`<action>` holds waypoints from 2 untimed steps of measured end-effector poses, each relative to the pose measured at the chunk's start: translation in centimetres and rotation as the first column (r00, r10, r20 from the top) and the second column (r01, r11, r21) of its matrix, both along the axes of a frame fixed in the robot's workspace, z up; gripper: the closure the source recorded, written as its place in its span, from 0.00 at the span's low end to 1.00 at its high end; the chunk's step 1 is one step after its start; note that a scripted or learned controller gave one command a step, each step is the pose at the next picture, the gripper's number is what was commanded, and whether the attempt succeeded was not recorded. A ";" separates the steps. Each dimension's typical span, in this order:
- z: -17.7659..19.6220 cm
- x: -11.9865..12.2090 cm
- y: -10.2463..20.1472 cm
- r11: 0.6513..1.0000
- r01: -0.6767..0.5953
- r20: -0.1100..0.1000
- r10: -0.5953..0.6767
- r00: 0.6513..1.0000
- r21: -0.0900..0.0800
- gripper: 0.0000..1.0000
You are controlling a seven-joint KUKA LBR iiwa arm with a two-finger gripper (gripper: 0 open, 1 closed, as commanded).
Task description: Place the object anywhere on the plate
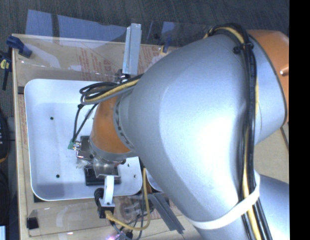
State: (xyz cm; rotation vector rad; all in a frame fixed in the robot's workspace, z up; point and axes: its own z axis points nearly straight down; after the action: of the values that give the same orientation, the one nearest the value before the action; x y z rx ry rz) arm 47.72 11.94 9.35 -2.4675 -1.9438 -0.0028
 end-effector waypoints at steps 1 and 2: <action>-0.1 3.9 3.2 0.998 0.055 -0.005 -0.055 0.998 0.000 1.00; 7.6 8.6 10.1 0.947 0.320 -0.007 -0.320 0.947 -0.003 1.00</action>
State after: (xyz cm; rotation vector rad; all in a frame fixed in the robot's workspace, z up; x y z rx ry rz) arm 56.31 21.99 16.95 -2.7477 -1.5162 0.0088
